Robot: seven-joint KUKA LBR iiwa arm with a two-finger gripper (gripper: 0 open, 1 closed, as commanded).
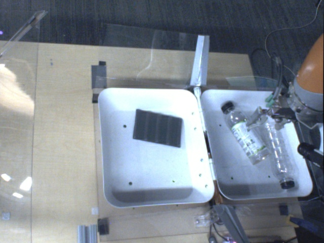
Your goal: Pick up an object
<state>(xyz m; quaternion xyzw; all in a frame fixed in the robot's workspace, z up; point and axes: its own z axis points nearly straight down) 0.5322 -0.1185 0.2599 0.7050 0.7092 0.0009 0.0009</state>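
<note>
Two clear plastic bottles lie in the right bin (223,186). One bottle (246,135) has a black cap pointing to the far left and a printed label. The other bottle (279,153) lies beside it on the right, its black cap toward the near edge. A dark grey flat rectangular pad (157,128) rests in the left bin (116,186). My gripper (267,113) hangs over the far right part of the right bin, just above the upper ends of the two bottles. Nothing is visibly held in it.
The arm's orange band and grey wrist (310,87) reach in from the right over the bin's rim. A metal bracket (200,59) stands behind the seam between the bins. Cables and clamps lie along the near right edge of the bench.
</note>
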